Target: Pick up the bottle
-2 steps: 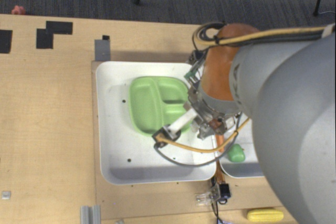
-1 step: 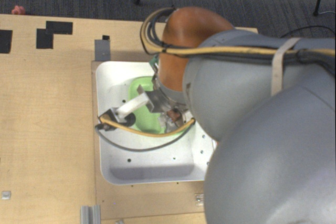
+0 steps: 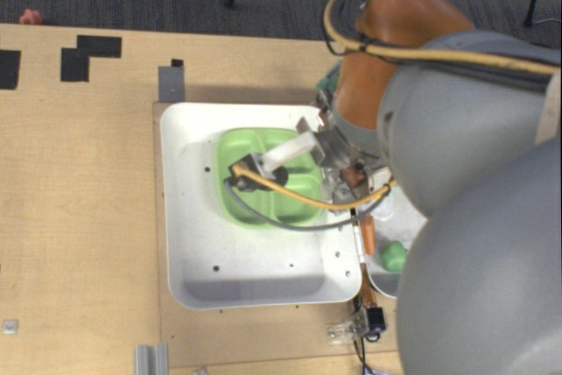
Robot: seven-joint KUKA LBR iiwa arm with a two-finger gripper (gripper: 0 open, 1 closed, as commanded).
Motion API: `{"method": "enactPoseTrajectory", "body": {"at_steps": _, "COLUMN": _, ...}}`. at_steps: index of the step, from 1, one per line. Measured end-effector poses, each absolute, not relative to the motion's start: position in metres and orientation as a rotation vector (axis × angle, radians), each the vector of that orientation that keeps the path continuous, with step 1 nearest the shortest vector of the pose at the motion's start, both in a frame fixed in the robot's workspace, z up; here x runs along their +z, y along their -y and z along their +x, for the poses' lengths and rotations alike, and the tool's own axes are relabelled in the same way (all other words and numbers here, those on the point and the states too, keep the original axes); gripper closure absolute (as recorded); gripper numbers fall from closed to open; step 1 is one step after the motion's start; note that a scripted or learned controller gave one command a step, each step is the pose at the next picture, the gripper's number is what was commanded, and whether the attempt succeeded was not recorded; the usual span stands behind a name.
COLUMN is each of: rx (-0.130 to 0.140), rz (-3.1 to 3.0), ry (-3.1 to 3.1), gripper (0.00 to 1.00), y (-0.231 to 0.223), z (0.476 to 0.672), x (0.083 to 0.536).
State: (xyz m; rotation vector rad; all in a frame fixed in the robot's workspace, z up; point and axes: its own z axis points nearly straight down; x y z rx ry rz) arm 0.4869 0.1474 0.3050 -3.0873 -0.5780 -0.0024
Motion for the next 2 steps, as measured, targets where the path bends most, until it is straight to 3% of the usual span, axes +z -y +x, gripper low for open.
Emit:
{"method": "enactPoseTrajectory", "body": {"at_steps": 1, "rx": 0.005, "rz": -2.972, "ry": 1.013, "gripper": 1.0, "y": -0.19, "z": 0.486, "x": 0.222}}
{"method": "enactPoseTrajectory", "body": {"at_steps": 2, "rx": -0.001, "rz": -3.021, "ry": 0.858, "gripper": 1.0, "y": -0.152, "z": 0.491, "x": 0.282}}
